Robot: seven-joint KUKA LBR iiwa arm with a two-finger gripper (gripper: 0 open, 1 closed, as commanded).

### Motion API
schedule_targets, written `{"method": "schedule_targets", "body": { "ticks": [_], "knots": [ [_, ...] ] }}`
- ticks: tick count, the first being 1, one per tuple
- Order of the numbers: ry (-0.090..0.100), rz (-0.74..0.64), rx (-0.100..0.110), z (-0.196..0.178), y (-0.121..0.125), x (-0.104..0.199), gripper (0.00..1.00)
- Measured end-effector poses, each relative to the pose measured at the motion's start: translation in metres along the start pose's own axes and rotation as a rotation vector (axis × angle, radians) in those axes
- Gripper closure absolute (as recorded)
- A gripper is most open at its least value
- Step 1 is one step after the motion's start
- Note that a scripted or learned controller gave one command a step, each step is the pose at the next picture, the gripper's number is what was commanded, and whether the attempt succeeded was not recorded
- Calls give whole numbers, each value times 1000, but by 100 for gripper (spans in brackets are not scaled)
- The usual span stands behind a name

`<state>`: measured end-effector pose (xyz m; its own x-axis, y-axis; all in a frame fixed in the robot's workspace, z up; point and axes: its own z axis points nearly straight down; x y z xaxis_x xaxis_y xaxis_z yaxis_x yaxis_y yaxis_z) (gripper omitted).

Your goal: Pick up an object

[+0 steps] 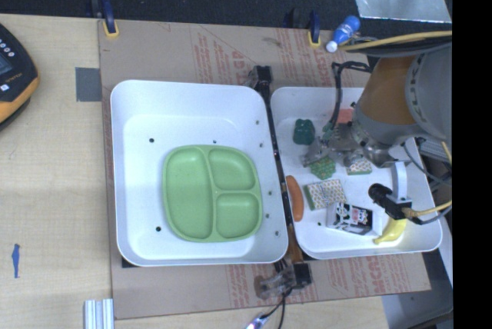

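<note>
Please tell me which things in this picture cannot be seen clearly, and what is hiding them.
- Pincer, camera view: small and dark among the clutter; open or shut cannot be told.
- Right bin: its far right part is covered by the grey arm.
- Small items under the wrist, beside the dark green object: too blurred to identify.
- Orange device: cut off by the left edge.
- Yellow object: partly behind black cables.

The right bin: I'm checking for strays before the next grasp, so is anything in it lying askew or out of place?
Mostly it is ordinary clutter. One thing stands out: the orange carrot-like piece lies hard against the left wall of the right bin, beside the patterned card, where the wall may hamper a grasp.
</note>
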<state>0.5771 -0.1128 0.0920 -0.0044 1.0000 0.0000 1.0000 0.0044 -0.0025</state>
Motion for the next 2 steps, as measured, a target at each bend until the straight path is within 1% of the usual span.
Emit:
{"method": "schedule_targets", "body": {
  "ticks": [1, 2],
  "knots": [
    [-1, -2, -1, -12, 1, -1, 100],
    [1, -1, 0, -100, -25, 67, 100]
  ]
}}
